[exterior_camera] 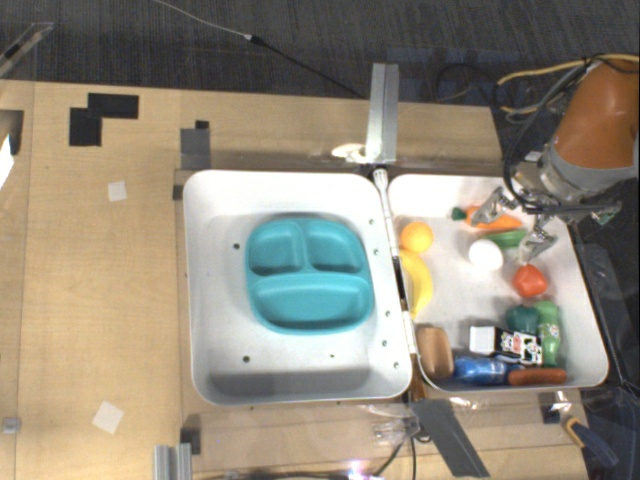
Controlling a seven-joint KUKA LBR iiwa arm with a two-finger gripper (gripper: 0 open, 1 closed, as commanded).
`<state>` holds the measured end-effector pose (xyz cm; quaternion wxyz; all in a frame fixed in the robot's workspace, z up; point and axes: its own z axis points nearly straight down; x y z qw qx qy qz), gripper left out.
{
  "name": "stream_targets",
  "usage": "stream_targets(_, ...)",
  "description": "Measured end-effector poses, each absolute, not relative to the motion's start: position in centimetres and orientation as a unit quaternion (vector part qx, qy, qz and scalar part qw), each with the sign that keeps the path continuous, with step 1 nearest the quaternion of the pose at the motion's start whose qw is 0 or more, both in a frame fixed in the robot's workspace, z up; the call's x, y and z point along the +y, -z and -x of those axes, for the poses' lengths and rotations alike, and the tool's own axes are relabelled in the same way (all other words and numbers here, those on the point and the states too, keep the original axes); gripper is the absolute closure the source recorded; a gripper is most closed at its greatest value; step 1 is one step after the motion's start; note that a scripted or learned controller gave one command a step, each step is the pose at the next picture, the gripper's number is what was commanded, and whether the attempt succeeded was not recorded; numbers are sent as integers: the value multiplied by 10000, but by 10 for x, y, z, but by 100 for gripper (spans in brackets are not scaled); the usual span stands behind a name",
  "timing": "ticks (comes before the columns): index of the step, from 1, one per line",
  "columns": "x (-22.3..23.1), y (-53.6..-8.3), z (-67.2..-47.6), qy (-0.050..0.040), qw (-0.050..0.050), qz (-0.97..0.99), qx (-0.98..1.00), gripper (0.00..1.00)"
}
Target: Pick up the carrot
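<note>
Leftmost, the left bin (205,268) holds a teal divided plate (303,272) and plays no part in the coming move. Across the divider, the right bin (596,353) carries the clutter: a lemon (416,236) and a banana (418,280) by its left wall, a white ball (485,255) near the middle, a red tomato-like piece (531,282) right of it, and a row of packaged items along the front edge.

The carrot (492,220) — orange, with a green end toward the right — lies in the bin's back part, its long axis running roughly left to right, just above the white ball. The gripper (517,226) sits directly over the carrot's right half, so the offset that matters is small: the carrot's middle lies slightly to the left of it.

Its fingers look spread, one at the carrot's back and one angled toward the front right — parted, by my reading, with nothing clamped between them. The arm reaches in from the right, its orange band (598,118) above the bin's back right corner, wrist pointing down.
</note>
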<state>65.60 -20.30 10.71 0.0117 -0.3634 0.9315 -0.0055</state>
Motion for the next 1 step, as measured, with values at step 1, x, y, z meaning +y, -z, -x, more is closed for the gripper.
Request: stream_targets(1,-205,-117,-644,16,54,2892,9572,0)
